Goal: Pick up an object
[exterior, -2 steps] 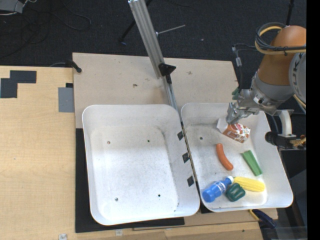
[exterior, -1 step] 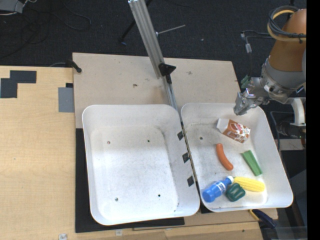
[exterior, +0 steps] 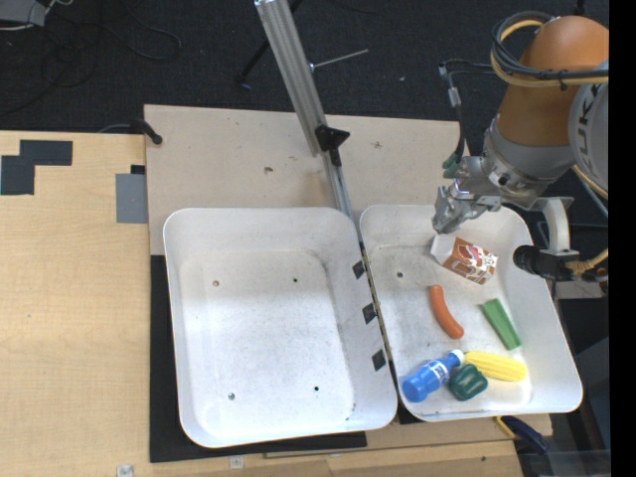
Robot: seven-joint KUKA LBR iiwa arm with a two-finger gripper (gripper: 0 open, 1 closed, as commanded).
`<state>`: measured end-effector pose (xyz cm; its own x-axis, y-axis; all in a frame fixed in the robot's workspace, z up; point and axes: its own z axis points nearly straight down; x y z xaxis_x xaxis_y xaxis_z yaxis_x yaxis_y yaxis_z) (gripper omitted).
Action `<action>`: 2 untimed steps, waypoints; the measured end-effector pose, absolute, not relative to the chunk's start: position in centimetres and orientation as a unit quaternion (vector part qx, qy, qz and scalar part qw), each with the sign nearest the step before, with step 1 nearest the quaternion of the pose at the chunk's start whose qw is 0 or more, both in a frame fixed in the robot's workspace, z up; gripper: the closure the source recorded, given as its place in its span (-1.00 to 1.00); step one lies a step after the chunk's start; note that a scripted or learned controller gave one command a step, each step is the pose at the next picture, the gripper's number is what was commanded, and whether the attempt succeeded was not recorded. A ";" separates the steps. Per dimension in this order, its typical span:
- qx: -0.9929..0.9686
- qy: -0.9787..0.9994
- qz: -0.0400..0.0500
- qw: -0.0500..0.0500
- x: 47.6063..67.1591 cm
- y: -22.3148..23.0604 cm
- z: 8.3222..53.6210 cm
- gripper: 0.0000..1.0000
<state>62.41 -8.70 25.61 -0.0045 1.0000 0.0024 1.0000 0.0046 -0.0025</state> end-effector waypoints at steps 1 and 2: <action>-0.705 -0.709 0.001 0.003 62.0 -2.6 24.4 1.00; -0.706 -0.708 0.001 0.003 61.3 2.4 23.0 1.00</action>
<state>61.27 2.44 22.97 -0.0039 1.0000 0.0021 1.0000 0.0039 -0.0057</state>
